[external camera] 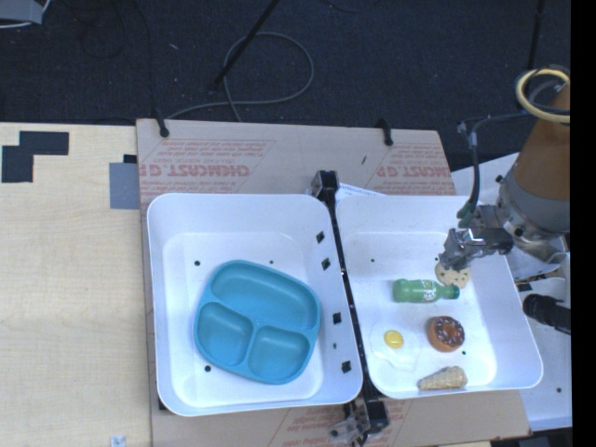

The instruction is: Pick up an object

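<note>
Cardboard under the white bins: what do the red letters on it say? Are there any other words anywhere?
"CHEMCRST" (my best reading), red print seen upside down, on the cardboard behind the left bin.
The same red print, partly cut off, on the cardboard behind the right bin.
Smaller red lines beneath both: too blurred to read.
Green bottle label: too small to read.

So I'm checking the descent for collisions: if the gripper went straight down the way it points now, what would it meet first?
Probably the small tan cookie-like piece right under the gripper, at the green bottle's right end in the right bin. Depth is unclear from this slanted view, so it may already be touching.
</note>
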You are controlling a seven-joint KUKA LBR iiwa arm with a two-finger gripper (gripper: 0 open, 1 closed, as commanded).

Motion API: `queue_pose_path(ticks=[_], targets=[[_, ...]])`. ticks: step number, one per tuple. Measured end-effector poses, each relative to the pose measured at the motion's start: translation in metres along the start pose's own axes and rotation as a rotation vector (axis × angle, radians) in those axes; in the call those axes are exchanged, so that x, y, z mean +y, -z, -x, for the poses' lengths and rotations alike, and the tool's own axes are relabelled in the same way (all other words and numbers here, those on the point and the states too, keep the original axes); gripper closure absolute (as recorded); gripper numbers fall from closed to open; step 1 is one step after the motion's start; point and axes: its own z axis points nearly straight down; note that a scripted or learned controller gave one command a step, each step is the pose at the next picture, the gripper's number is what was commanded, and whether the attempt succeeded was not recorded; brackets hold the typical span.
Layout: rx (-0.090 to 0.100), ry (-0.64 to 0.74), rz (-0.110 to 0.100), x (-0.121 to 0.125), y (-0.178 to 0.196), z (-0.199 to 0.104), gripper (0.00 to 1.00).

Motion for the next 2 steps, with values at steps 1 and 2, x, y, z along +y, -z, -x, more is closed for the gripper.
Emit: queue_pose_path(ticks=[1,2], targets=[[0.001,0.001,-0.004,0.019,-0.016,-0.05,1.0],[0.001,0.003,-0.004,0.026,-0.014,-0.105,1.0]])
